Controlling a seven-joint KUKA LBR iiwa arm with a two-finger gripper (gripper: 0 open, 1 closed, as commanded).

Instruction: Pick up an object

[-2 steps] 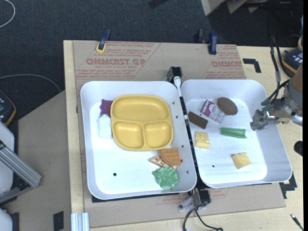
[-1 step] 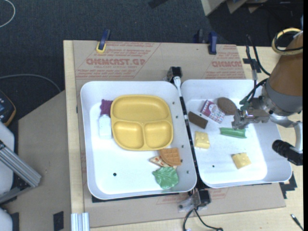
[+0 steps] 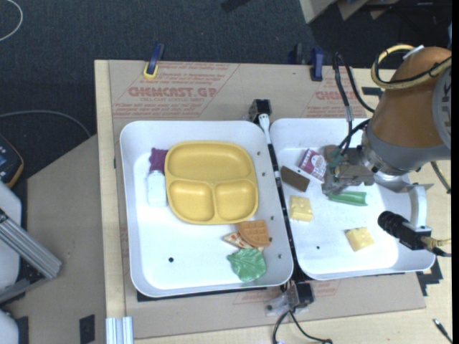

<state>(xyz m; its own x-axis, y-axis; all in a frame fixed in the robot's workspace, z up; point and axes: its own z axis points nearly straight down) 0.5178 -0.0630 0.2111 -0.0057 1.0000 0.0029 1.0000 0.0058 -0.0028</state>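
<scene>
Brown cardboard printed with red lettering covers the bench (image 3: 215, 84), and on it sit two shallow white bins side by side, with dark carpet beyond. Within the right-hand white bin (image 3: 315, 260), the likeliest target is the flat green elongated piece (image 3: 349, 198), which lies just under and to the right of the two-finger gripper (image 3: 337, 181); its long axis runs roughly left to right across the view, tilted slightly downward toward the right. That is the relation the next move turns on: the piece lies crosswise beneath the tool, so the fingers would need to straddle its short width rather than its length. Whether the gripper is spread or pressed together I cannot tell, since the grey wrist and the orange band of the arm (image 3: 412, 113) cover most of it from above, and nothing is visibly pinched. Near the gripper are a small maroon and white packet (image 3: 312, 163) and a dark brown flat rectangle (image 3: 295, 178), with two pale yellow cheese-like blocks (image 3: 301, 208) lying further toward the near rim (one near the divider, one well to the right). Across in the left-hand white bin (image 3: 143, 249) rest a yellow three-compartment plastic tray (image 3: 211, 181), a green leafy toy (image 3: 248, 263) and a white bottle (image 3: 155, 188).
</scene>
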